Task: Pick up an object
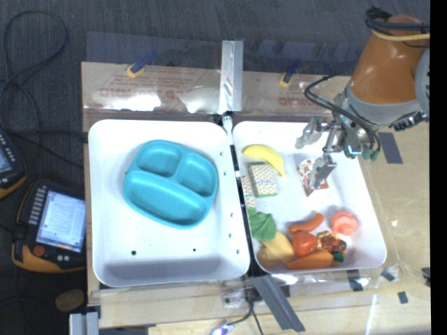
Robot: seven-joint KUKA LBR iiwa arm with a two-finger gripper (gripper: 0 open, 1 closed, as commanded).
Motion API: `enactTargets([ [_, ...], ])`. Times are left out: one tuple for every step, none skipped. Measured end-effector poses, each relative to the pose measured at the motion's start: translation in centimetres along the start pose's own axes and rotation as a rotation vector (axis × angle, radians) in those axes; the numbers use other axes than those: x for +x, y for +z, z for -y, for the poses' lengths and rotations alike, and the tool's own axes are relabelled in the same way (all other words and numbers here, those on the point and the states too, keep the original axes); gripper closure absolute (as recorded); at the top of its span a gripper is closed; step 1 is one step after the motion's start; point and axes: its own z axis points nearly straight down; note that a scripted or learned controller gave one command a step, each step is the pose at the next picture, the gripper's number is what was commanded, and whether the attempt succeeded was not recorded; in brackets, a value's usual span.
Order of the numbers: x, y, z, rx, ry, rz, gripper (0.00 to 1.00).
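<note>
Over the right bin (370,215), we saw the metal gripper (320,173) touching a crinkly red-white packet (306,175); whether its grasp held, we couldn't tell.

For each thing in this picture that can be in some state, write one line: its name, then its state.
gripper: low over the right bin, by a small packet
blue divided plate: right way up in the left bin, nothing on it
banana: lying flat, unpeeled
small packet: lying in the right bin
toy foods: heaped at the front corner
</note>
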Motion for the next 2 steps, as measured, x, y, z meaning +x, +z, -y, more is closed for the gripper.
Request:
enactTargets([
  [-4.0, -3.2, -3.7, 0.000, -0.008, 0.002, 0.00],
  [-6.8, 6.4, -1.2, -0.002, 0.139, 0.000, 0.00],
])
